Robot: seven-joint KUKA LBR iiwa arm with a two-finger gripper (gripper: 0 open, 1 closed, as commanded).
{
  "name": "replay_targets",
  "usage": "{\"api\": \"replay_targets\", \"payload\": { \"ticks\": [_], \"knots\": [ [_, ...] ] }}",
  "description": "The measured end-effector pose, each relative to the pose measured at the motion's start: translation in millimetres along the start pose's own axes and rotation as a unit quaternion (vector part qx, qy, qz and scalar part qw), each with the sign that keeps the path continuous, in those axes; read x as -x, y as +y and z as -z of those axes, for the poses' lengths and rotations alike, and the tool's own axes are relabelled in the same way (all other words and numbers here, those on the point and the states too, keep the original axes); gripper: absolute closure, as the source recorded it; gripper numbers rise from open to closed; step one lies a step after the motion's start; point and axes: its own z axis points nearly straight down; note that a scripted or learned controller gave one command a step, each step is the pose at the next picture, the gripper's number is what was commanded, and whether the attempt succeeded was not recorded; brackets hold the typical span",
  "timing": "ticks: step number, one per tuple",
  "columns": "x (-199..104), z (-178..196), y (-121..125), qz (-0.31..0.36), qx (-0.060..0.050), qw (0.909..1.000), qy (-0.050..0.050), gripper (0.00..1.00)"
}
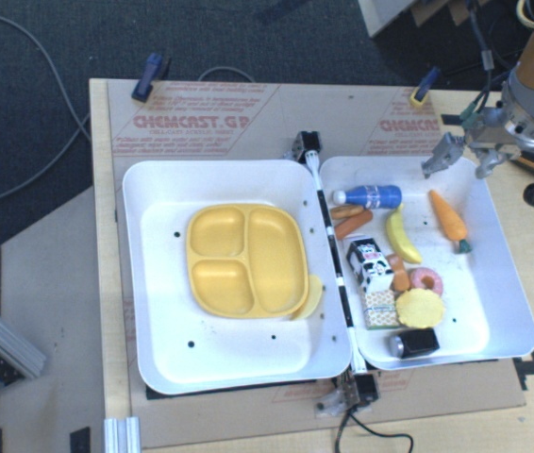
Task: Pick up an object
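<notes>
- Gripper (462,155) sits at the far right corner of the right bin (508,295), above the rim, with nothing under it but bare bin wall. The fingers (444,154) read as spread apart and hold nothing.
- Arm enters from the right; the orange band shows at the frame edge above the wrist.
- Candidate objects all lie in the right bin, crowded toward the divider between the bins: blue bottle (369,196) on its side at the far end, hot dog (350,218) just beside it, banana (401,236) running near-to-far, carrot (448,218) alone toward the outer wall.
- Nearer the camera: milk carton (369,262), pink donut (425,280), yellow round piece (420,308) and a black block (415,343), touching or almost so.
- Left bin (154,253) carries a yellow divided plate (246,260), lying flat and centred.
- Judgement: the carrot is the closest object to the gripper and stands clear of its neighbours, so it looks the easiest target; the clustered items risk a pinch on two things at once.
- No pick has been made yet; the descent is still to come.
</notes>
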Motion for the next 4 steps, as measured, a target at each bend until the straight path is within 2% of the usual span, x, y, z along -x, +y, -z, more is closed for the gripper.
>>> {"api": "replay_targets", "payload": {
  "ticks": [1,2,3,4],
  "knots": [
    [-56,-74,-61,0.000,-0.001,1.0000,0.000,0.00],
    [-56,-142,-49,0.000,-0.002,1.0000,0.000,0.00],
    [-56,-131,-48,0.000,0.000,1.0000,0.000,1.00],
    [-142,-40,-75,0.001,0.001,1.0000,0.000,1.00]
  ]
}}
